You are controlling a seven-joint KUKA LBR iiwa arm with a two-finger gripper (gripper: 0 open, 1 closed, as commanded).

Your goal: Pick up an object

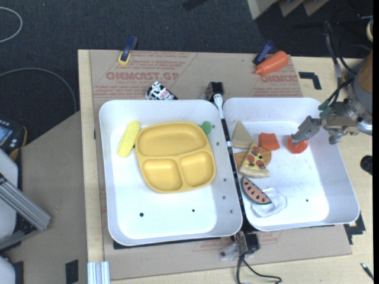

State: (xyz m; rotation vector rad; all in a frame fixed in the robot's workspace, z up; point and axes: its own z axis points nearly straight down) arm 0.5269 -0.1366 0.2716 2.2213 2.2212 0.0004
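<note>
Two shallow white bins sit side by side on the table [177, 70], which is covered by a brown board printed with red lettering. The left bin [112, 176] holds a yellow divided tray [174, 155] with three compartments, lying near the bin's middle. A toy corn cob [128, 138] lies just beside the tray's left edge, and a small green piece [205, 126] peeks out at the tray's upper right corner.

The right bin [331, 182] holds several toy foods gathered toward its left side: a tan wedge [240, 135], an orange-red block [268, 141], a pizza slice [256, 161], and a watermelon slice [256, 191] resting beside a clear curled piece [273, 203]. A red round object [298, 145] lies farther right, apart from that cluster.

The arm reaches in from the right edge, and its gripper [305, 130] hangs right over the red round object, one grey finger overlapping its top. I cannot tell how the jaws stand or whether they clasp it.

Behind the bins on the board lie an orange carrot toy [272, 63], a black-and-white cow-patterned item [160, 92] and a yellow-handled clamp [125, 53].
</note>
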